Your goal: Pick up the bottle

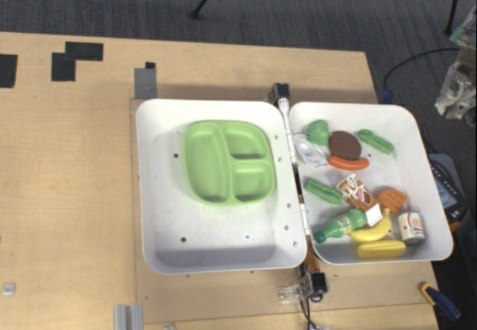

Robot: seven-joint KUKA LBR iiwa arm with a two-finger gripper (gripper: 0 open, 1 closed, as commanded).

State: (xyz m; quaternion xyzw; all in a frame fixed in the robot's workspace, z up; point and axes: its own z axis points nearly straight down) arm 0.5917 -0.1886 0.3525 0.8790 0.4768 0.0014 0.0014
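Observation:
The bottle (339,226) is green with a narrow neck. It lies on its side near the front of the right bin (417,135), neck pointing toward the bin's front-left corner. A yellow banana (374,231) touches its right end. A pale, blurred shape at the view's right edge appears to be my gripper (456,90). It hangs outside the right bin, well back and to the right of the bottle, with nothing seen in it.
The right bin also holds a brown disc (344,144), an orange sausage (348,163), green vegetables (375,141), a snack packet (355,191), a small can (411,226) and a yellow piece (381,249). In the left bin (160,172) lies a green divided plate (227,162).

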